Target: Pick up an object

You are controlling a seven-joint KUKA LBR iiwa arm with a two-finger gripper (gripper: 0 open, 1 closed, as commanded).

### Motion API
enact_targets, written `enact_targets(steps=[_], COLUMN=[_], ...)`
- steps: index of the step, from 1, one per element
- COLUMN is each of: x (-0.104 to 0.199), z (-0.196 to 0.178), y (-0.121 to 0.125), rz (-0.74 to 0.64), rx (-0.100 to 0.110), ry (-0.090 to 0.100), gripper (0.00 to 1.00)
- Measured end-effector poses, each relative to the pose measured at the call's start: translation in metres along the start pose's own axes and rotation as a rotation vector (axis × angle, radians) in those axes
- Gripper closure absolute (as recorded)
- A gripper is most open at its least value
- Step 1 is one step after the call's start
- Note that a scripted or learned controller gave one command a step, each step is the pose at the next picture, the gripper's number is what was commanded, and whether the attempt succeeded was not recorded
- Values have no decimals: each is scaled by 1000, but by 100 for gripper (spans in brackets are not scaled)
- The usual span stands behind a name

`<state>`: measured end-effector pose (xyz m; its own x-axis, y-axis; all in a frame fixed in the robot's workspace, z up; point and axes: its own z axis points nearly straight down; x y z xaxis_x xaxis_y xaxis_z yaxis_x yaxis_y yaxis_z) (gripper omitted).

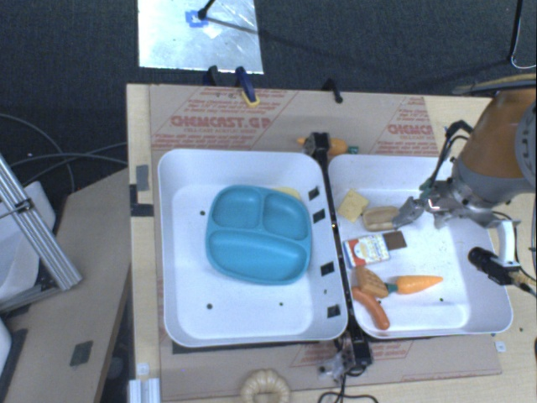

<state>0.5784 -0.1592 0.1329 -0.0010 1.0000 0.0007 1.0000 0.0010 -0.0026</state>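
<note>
Tan bread-like piece (380, 218) near the right bin's (487, 313) back-left corner, beside a pale cheese wedge (353, 205). Gripper (413, 212) low at its right end, slanted in from the right edge, presumably lining up a grasp (spread of the claw: cannot tell). Toward the front-left corner, carrot (417, 284) and sausage (372, 306). Blue tray (258, 233) alone mid left bin (180, 309), out of the way.

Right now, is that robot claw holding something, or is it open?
Gripper: over the right bin, beside a tan piece; open or shut cannot be told, and nothing visibly held.

One fixed cam above bench (277, 107), slanted down over both bins (180, 250).
</note>
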Motion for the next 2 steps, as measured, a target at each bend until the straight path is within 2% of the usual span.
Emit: enact_targets(steps=[1,2], x=[0,0], z=[48,36], y=[3,2], rz=[2,0], rx=[-9,-9], ry=[-1,-2], gripper=[0,100])
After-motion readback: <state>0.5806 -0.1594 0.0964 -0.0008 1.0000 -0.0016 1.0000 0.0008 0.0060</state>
